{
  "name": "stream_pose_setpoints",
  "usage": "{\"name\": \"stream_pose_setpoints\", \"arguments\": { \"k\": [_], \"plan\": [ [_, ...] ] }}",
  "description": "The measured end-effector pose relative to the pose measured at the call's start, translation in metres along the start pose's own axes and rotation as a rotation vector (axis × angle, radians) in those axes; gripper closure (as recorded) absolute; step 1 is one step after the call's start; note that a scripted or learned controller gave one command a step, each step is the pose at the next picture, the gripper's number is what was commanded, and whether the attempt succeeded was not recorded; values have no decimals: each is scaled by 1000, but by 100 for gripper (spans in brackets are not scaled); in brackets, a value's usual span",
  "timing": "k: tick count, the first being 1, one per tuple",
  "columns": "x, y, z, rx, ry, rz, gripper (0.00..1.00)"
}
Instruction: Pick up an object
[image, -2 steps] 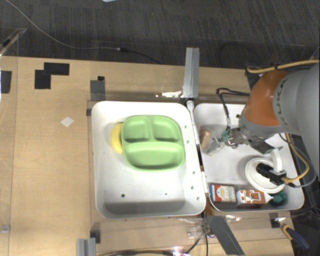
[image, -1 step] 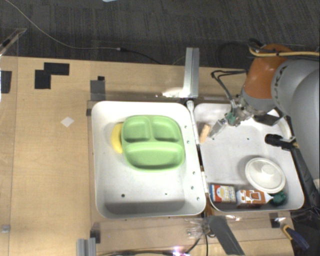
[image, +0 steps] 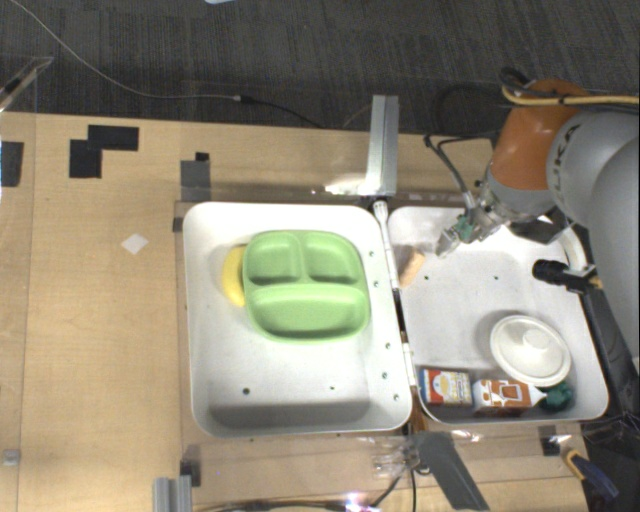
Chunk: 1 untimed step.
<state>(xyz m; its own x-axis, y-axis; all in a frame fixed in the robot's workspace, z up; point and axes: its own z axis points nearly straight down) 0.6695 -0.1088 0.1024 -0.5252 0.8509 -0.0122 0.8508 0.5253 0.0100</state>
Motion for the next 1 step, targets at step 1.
{"name": "stream_pose_setpoints", "arguments": {
  "k": [1],
  "plan": [
    [74, 49, -86, 1, 7, -91, 100]
  ]
}}
